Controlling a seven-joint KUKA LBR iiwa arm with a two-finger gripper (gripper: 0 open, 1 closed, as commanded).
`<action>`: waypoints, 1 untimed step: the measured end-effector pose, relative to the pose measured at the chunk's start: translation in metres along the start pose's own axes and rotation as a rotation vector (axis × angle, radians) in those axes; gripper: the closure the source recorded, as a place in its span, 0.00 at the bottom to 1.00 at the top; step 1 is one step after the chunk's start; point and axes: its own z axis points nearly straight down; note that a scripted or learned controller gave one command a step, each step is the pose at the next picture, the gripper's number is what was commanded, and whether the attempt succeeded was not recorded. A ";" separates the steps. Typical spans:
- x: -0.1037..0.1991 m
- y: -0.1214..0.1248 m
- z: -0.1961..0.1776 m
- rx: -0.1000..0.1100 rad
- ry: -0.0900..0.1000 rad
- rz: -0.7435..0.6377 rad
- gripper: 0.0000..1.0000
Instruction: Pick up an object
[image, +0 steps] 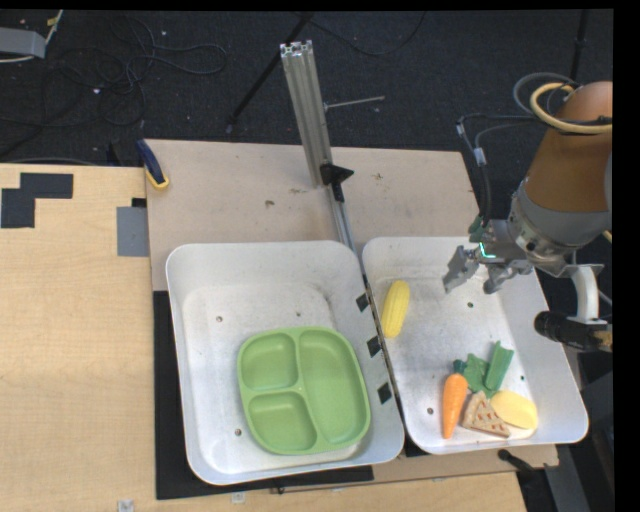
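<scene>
Over the right shallow white bin (560, 425), the two-finger gripper (478, 276) hung with its fingers spread apart, grasping nothing. A yellow plastic corn cob (395, 307) lay near the bin's left wall. Near the front corner clustered an orange toy carrot (453, 404), a green leafy piece (487, 369), a tan wedge (485, 416) and a yellow lemon-like piece (514, 409). The left bin (200, 300) held a green divided tray (300, 390).

Bare floor separates the corn (395, 307) from the carrot (453, 405) cluster.
</scene>
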 end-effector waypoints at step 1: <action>0.000 0.001 -0.001 -0.002 0.000 0.000 0.00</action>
